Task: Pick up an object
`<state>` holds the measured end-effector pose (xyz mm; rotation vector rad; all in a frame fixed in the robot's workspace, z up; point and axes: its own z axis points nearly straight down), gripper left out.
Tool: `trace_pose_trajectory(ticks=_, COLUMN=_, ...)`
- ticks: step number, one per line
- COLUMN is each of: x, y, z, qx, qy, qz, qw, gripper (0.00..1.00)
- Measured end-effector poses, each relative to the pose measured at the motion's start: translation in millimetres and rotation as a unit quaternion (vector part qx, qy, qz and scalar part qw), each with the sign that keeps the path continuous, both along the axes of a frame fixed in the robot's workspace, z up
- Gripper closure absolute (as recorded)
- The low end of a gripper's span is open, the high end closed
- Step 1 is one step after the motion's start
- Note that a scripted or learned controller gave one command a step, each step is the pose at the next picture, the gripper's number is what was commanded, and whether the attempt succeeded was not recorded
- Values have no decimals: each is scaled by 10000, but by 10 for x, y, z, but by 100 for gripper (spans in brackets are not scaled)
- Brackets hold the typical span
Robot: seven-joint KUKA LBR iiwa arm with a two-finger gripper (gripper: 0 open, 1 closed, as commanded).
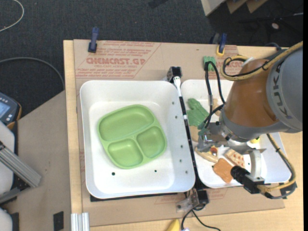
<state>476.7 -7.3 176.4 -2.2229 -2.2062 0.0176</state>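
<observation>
On my left the green divided tray [132, 136] sits alone in the left bin [91, 129]. Moving right, my gripper [208, 141] is down in the right bin [276, 170], over a heap of small things: a green toy [196, 111] just above-left, an orange piece [223, 169] just below-right. Open or closed, I can't tell.

Bright even overhead light, soft shadows, sharp focus, mild glare
</observation>
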Motion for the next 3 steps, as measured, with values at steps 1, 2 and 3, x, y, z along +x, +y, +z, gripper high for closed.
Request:
trace_pose_trajectory(ticks=1, x=29, y=857, z=844, qx=14, qy=-102, qz=67, qw=9999, gripper=100)
trace_pose_trajectory(ticks=2, x=48, y=967, z=2002, qx=11, qy=-115, qz=54, qw=9999, gripper=100)
trace_pose_trajectory(ticks=3, x=46, y=966, z=2057, qx=3, qy=-82, qz=47, qw=10000, gripper=100)
